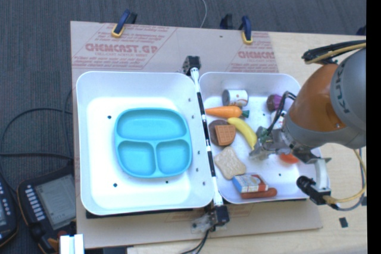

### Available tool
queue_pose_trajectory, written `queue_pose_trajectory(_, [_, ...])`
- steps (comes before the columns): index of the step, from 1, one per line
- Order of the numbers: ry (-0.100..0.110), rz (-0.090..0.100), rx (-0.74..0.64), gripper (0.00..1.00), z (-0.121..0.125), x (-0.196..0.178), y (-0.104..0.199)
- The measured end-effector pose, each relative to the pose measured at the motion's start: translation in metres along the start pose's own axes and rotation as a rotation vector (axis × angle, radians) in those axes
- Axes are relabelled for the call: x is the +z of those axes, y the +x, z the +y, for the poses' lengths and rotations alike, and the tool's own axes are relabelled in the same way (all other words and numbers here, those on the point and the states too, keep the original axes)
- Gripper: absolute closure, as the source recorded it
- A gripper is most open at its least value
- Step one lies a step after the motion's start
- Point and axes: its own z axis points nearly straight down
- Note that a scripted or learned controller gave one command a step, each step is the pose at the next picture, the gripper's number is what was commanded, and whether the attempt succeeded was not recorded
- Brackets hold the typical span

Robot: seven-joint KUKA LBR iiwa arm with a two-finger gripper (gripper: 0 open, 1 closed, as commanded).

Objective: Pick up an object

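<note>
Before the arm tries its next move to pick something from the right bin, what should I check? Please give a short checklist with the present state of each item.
1. Gripper is over the right bin: ok.
2. An object sits between its fingers: cannot tell.
3. Nearest target, the banana, lies apart from the gripper, uncovered: ok.
4. Bread slice lies flat with free space around: ok.
5. Carrot touches the banana's end, so it may shift: not ok.
6. Blue tray in the left bin is out of the arm's way: ok.

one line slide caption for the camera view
Gripper low in the right bin beside the banana; blue tray in the left bin.
</note>
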Motion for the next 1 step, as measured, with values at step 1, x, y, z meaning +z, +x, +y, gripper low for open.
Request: queue_pose_trajectory(1, [0.001,0.0,0.0,0.0,-0.0001,0.0001,0.0001])
